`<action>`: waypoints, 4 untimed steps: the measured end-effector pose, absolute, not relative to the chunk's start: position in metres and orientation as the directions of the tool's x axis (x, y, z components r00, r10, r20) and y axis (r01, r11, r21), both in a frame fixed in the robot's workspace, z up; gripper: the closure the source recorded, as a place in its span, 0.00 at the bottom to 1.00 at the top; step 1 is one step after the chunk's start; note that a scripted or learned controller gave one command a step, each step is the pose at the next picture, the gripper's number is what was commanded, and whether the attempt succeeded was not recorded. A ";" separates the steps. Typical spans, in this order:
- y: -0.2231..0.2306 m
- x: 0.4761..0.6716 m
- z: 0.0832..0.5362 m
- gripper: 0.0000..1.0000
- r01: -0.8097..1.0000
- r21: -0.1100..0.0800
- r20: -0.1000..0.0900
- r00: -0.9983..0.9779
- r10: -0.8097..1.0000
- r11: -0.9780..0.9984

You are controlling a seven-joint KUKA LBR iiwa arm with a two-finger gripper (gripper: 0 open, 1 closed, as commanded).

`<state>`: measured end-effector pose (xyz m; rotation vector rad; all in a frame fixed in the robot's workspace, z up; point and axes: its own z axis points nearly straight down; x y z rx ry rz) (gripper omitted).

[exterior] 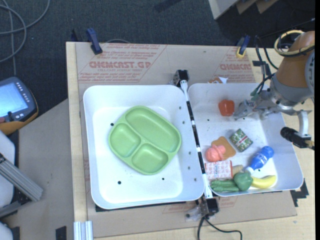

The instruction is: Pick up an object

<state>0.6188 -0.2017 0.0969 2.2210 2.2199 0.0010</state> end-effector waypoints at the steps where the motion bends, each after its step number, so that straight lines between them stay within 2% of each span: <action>1: -0.127 0.593 0.091 0.00 1.000 -0.005 0.005 -0.005 1.000 0.005; 2: -0.117 0.643 0.085 0.00 1.000 0.005 -0.001 -0.004 1.000 0.004; 3: -0.118 0.642 0.096 1.00 1.000 0.004 -0.001 -0.002 1.000 0.002; 4: -0.031 0.601 0.191 1.00 1.000 0.007 0.003 -0.009 1.000 0.009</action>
